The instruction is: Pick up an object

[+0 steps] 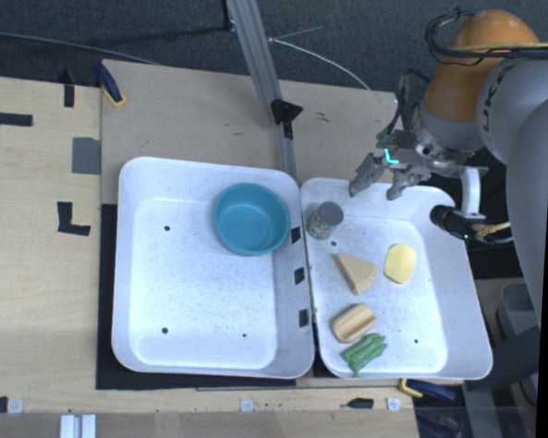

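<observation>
Poised open and empty-fingered, gripper above right bin's far edge; cheese wedge mid-bin; blue bowl in left bin's far right corner.

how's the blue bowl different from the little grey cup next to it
The blue bowl is far wider than the grey cup. The bowl is bright blue; the cup is dull grey-green. The bowl sits in the left bin, the cup in the right bin near the divide. Both are round, stand upright with their openings up, and lie apart from the hand.

fingers spread, empty, over right bin's far edge | blue bowl in left bin
</observation>
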You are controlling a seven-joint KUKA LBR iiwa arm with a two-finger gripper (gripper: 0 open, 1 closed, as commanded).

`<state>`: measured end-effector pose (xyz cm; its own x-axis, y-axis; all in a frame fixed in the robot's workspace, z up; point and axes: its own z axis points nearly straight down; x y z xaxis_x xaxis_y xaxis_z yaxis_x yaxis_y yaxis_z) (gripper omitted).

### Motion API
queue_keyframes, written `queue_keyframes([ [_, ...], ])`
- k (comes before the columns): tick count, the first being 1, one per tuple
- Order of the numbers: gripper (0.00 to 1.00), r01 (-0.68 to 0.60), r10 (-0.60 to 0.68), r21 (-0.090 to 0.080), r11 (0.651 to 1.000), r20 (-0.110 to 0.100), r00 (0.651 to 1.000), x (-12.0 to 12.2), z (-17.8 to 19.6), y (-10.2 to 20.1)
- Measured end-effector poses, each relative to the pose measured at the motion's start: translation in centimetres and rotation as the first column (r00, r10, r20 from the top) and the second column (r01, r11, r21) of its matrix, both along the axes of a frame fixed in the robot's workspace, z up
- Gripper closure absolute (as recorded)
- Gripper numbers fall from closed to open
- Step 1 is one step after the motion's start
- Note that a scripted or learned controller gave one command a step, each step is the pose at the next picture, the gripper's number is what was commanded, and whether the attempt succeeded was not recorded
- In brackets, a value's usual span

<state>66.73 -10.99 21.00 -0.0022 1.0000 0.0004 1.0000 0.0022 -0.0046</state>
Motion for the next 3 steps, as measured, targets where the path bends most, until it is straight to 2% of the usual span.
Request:
queue_keyframes([
  [1, 0.00, 0.000, 0.000, 0.000, 1.000, 0.003, 1.000, 0.1, 0.2, 0.0],
  [2, 0.00, 0.000, 0.000, -0.002, 1.000, 0.000, 1.000, 0.2, -4.4, 0.6],
  [3, 0.00, 0.000, 0.000, -0.005, 1.000, 0.031, 1.000, 1.3, -7.3, 0.0],
])
